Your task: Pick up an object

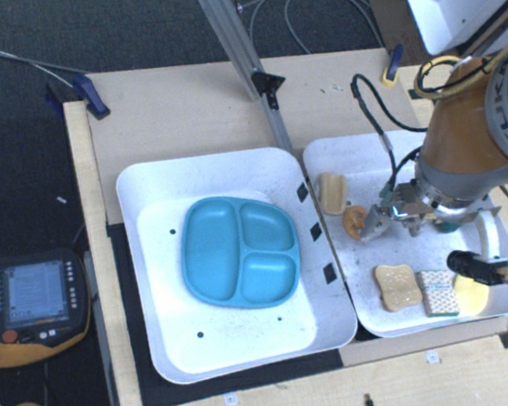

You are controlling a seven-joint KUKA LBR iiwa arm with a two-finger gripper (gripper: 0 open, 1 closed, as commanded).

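Observation:
My gripper point(394, 224) hangs over the middle of the right bin point(359, 150), open, with nothing between its fingers. A small orange piece point(356, 221) lies just left of the left fingertip, apart from it or barely touching. A tan block point(332, 193) rests near the bin's left wall. Toward the front lie a toast-like slice point(397, 287), a patterned green sponge point(438, 294) and a yellow item point(475, 298), side by side. The arm hides the bin's right part.
The left bin point(149, 259) holds a blue divided plate point(239, 249). A metal pole point(247, 53) slants down to the gap between the bins. A teach pendant point(32, 304) lies off the bench at the left.

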